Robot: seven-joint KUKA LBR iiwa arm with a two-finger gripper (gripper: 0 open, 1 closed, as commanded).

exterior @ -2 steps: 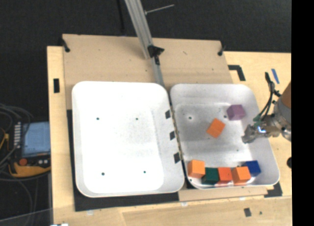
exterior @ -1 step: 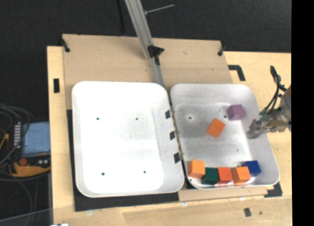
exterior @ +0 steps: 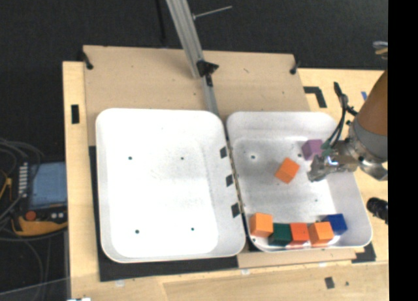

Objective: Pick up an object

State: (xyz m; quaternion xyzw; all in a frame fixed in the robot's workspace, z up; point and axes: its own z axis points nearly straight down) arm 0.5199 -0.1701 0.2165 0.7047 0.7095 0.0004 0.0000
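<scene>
The right bin (exterior: 261, 130) holds several blocks. An orange cube (exterior: 287, 170) lies tilted near its middle. A purple block (exterior: 311, 147) sits just behind and to the right of it. My gripper (exterior: 317, 170) hangs low over the bin's right part, right of the orange cube and just in front of the purple block, which the wrist partly hides. Nothing shows held in it. Along the bin's front wall stand an orange block (exterior: 262, 223), a green block (exterior: 281, 234), two more orange blocks (exterior: 300, 232) and a blue block (exterior: 336, 222).
The left bin (exterior: 160, 182) lies beside the right one with a ridge between them. A slanted metal rail (exterior: 186, 29) reaches down from the top to the bins' back edge. Cables and a blue box (exterior: 47, 185) sit off the bench's left.
</scene>
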